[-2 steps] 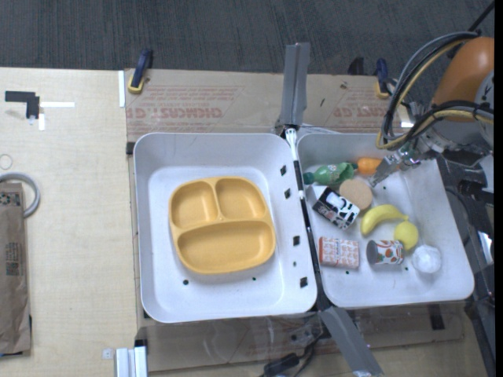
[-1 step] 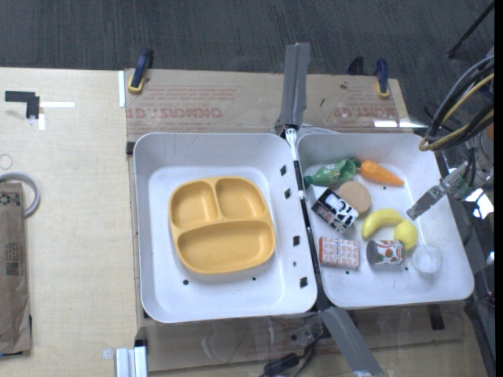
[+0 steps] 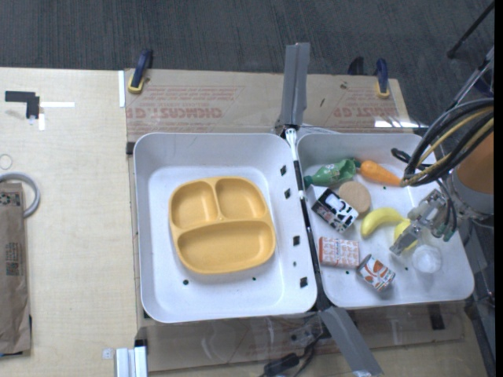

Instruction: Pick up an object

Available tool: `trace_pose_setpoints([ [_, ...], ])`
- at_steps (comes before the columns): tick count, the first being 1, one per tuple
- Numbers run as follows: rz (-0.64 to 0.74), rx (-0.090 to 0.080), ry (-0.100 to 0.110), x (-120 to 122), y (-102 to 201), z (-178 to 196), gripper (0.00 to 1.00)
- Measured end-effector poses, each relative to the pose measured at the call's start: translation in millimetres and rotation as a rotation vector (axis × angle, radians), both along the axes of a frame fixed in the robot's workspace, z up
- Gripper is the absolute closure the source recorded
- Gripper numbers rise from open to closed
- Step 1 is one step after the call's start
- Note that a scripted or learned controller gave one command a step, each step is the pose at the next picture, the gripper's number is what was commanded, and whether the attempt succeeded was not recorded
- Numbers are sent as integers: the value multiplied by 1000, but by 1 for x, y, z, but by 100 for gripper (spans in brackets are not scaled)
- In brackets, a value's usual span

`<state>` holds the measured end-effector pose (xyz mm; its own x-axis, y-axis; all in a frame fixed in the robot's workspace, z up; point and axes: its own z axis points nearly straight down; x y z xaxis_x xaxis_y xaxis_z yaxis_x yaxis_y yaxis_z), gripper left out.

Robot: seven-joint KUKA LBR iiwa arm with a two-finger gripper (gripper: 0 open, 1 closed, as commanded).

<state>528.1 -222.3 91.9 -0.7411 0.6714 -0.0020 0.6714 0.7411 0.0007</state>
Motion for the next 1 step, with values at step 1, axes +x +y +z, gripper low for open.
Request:
trace_pose_setpoints([
  [1,263,-2,-3,56,13,1,0],
])
